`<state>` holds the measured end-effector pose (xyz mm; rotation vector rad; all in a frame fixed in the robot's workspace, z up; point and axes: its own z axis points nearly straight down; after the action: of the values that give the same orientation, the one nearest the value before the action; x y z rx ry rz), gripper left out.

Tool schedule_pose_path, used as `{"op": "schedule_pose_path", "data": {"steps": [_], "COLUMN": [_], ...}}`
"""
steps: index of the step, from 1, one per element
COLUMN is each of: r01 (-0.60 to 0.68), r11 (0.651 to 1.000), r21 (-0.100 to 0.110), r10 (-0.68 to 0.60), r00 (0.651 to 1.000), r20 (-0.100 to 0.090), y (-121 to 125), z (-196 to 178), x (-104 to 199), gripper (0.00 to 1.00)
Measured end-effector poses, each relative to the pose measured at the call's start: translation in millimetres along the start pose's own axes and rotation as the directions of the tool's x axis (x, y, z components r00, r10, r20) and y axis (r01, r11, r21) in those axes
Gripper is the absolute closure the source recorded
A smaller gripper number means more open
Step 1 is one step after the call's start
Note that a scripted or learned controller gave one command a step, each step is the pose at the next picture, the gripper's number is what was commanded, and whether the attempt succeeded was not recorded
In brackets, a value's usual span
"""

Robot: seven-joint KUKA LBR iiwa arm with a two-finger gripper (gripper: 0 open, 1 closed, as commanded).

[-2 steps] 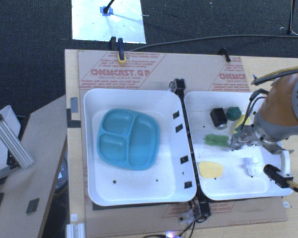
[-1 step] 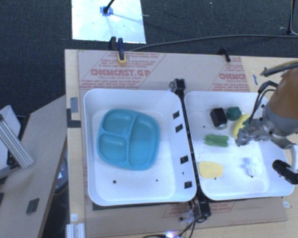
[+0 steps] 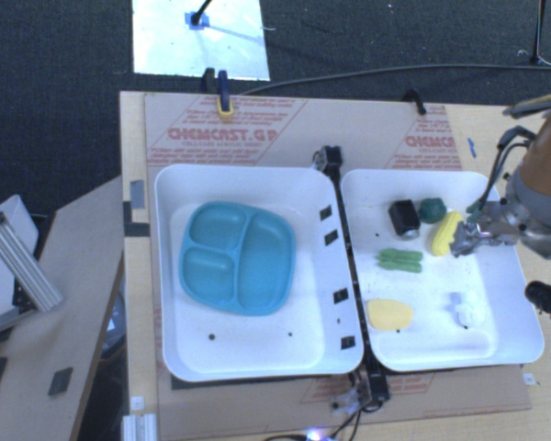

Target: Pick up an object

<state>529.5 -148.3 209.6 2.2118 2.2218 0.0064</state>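
Here the camera view looks down on two shallow white bins of smooth, glossy plastic with rounded corners, set side by side on a pale board printed with red lettering. The left bin (image 3: 179, 338), in the middle of the frame, carries a turquoise divided plate (image 3: 237, 257) with rounded edges and three moulded compartments, lying flat. The right bin (image 3: 510, 338) holds the small things: a black boxy block (image 3: 404, 217) toward its upper middle, a dark green rounded lump (image 3: 432, 210) just to the right of it, a yellow elongated piece (image 3: 444, 233) tilted below the lump, a green pod-shaped item (image 3: 400, 260) with a bumpy outline near the bin's centre, a flat pale yellow oval (image 3: 389, 314) toward the lower left, and a small white piece (image 3: 460, 308) that nearly blends into the floor at lower right.

The grey arm enters at the right edge of the frame, and its gripper (image 3: 466, 240) sits low over the right bin, just beside the right side of the yellow elongated piece; whether they touch is unclear. The metal tips are too small and blurred to say whether the claw is apart or together, and nothing can be seen clamped between them.
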Motion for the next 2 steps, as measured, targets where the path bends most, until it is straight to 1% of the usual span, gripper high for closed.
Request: {"op": "schedule_pose_path", "data": {"steps": [1,2], "r01": [0.002,0.004], "r11": [1.0,1.0], "r21": [0.0,0.005], "r10": [-0.002,-0.004], "r00": [1.0,1.0], "r20": [0.0,-0.002], "y": [5.7,21.0], "z": [-53.9,-40.9], "x": [9.7,53.6], "gripper": [1.0,1.0]}}
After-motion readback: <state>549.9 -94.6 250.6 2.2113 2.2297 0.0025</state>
